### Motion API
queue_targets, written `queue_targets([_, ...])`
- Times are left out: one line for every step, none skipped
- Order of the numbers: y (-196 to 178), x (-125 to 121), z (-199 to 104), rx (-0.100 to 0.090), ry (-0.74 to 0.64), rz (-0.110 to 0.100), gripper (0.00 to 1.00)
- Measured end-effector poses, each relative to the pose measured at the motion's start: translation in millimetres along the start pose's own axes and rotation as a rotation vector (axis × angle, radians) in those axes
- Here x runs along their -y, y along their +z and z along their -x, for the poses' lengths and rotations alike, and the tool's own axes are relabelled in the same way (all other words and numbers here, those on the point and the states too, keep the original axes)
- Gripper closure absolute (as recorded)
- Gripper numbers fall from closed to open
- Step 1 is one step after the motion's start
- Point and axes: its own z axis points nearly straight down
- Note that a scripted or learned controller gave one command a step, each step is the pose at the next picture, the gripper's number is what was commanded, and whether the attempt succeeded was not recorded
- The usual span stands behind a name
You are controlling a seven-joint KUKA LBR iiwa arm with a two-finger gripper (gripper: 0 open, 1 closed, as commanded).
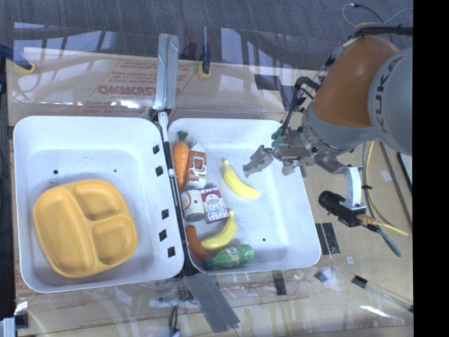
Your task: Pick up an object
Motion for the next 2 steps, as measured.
queue_targets([140.2, -39.7, 20.7, 0.001, 0.001, -0.001, 0.00])
queue_targets([159.7, -48.0, 20.4, 0.000, -0.005, 0.000, 0.00])
